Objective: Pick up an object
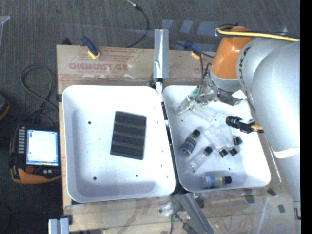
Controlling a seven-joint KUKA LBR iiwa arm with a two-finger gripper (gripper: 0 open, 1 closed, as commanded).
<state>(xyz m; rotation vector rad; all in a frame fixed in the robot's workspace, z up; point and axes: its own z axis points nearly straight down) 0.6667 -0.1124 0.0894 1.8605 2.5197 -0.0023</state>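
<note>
While jaws point(195, 100) hover, state unclear, dark bottle point(190, 141) lies below, apart.

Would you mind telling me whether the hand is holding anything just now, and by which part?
It cannot be told: the hand hangs over the back of the right bin, with nothing clearly gripped.

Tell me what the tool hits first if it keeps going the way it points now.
Probably the right bin's white floor near its upper-left corner. The tool angles down-left there, with clear plastic items close by; depth is unclear from one view.
</note>
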